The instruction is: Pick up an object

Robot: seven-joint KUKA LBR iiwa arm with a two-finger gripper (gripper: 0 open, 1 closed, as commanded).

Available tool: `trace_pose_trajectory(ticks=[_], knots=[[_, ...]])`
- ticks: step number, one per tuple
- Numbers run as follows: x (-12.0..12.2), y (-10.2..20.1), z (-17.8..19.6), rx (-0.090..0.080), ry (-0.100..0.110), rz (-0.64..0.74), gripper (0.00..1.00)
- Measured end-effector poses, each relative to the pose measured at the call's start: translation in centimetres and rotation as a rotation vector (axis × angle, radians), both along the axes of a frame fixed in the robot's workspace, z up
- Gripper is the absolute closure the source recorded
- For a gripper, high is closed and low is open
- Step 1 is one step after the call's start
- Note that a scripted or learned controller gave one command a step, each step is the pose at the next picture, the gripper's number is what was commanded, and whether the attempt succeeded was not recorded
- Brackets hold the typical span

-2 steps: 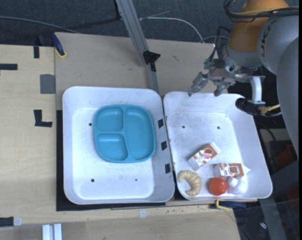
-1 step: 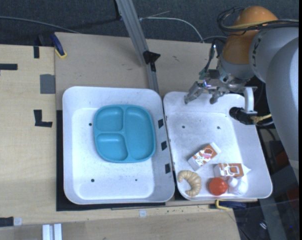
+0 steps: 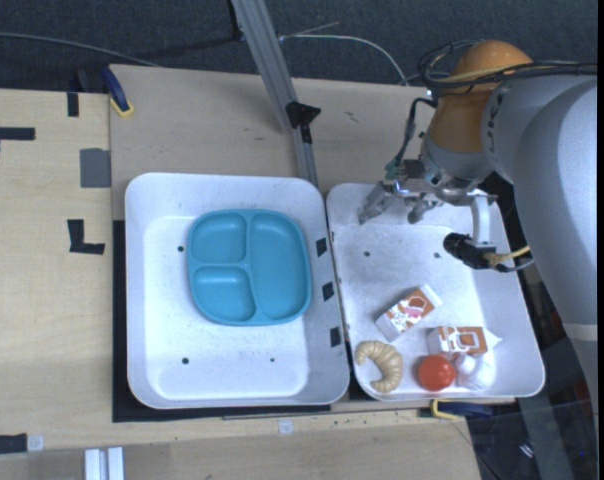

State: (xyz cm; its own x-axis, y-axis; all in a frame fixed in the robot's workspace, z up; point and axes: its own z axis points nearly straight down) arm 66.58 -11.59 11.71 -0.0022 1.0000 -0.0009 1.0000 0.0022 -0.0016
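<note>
The gripper (image 3: 394,206) is seen at the upper edge of the right bin (image 3: 377,268), in the upper right of the frame. Its two fingers are spread apart and nothing is held between them. It is carried by the grey arm (image 3: 552,168), which enters from the right.

Two shallow white bins are set side by side on the table (image 3: 202,133). In the left bin (image 3: 142,298), a blue divided plate (image 3: 249,266) with three compartments is laid flat, toward the upper middle of the bin floor.

In the right bin, the things that could be picked up are gathered in the lower part, well apart from the gripper. A small white packet (image 3: 408,311) with a red and orange print lies tilted near the middle. Below it and to the left, a tan croissant (image 3: 382,364) is curled against the lower rim. Just to its right sits a round red ball (image 3: 436,372). Above the ball a small white and orange carton (image 3: 463,340) is seen. A white lump (image 3: 478,370), too blurred to be identified, lies beside the ball at the lower right corner.
</note>
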Motion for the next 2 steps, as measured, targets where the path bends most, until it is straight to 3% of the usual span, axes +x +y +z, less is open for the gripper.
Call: trace_pose_trajectory(ticks=[1, 2], knots=[[0.0, 0.1, 1.0, 0.0, 0.0, 0.002, 1.0], [0.6, 0.3, 5.4, 0.001, -0.005, 0.0, 1.0]])
